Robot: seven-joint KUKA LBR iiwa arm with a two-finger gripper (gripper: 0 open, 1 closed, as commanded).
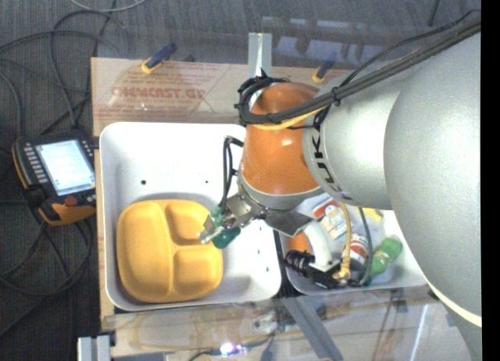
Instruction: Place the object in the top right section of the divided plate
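Note:
A yellow divided plate point(166, 251) lies in the front of the left bin point(156, 148). My gripper point(216, 229) hangs at the plate's right edge, level with its top right section. A small dark green object point(226, 236) sits between the fingers, so the gripper is shut on it. The green object is just off the plate's rim, over the bin floor. The orange wrist band point(277, 144) rises above it and hides part of the divider between the bins.
The right bin point(406, 269) holds several items under the arm: a white bottle point(332, 219) with a label, a green object point(385, 256) and an orange piece point(299, 242). A teach pendant point(56, 168) lies left of the bench. The arm's grey bulk covers the right side.

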